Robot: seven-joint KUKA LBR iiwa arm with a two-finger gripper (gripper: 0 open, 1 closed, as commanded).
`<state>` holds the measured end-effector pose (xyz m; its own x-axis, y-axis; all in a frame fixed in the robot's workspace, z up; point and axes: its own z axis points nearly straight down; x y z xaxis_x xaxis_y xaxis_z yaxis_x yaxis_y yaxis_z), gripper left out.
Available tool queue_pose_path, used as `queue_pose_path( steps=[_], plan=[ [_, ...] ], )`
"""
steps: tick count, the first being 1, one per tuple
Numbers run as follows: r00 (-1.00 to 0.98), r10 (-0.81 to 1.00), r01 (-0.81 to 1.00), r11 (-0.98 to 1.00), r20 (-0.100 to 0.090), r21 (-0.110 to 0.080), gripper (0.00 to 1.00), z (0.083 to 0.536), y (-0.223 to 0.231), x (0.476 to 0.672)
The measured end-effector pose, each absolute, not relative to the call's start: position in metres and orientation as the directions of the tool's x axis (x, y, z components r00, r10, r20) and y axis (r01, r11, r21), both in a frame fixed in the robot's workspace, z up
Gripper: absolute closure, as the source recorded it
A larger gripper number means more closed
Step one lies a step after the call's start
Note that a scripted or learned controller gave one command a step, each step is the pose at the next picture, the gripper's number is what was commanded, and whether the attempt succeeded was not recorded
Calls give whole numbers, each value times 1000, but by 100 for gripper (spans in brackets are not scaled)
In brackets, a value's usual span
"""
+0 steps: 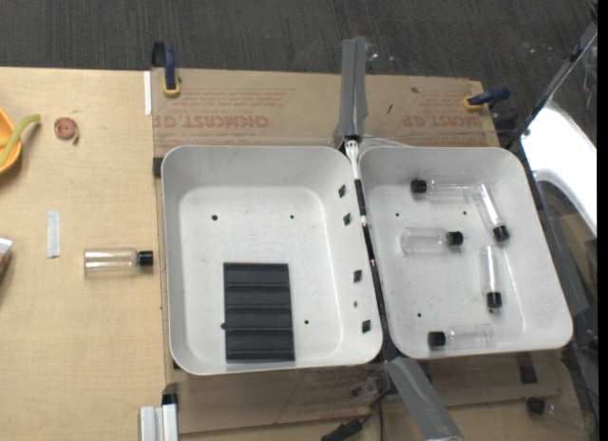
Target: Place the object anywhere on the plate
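In the right bin point(532, 192) lie clear vials point(432, 239).

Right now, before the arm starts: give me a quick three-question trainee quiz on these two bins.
1. True or false: the dark ribbed rectangular plate lies in the left shallow white bin.
2. How many clear plastic vials with black caps lie in the right shallow white bin?
A) three B) five C) seven
3. Fill in: one more clear black-capped vial lies outside the bins, on the wooden bench to the view's ____ of the left bin.

Key
1. True.
2. B: vials near and.
3. Left.
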<state>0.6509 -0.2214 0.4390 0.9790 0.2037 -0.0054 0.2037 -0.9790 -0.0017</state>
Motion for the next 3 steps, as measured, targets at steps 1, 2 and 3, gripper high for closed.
queue_pose_path(
  steps=[1,2,3],
  plan=[
    [978,208,208,-978,-4,-2,0,440,-190,648],
    [980,199,199,-980,-5,-2,0,439,-222,651],
    [979,202,202,-979,-5,-2,0,437,-193,652]
  ],
)
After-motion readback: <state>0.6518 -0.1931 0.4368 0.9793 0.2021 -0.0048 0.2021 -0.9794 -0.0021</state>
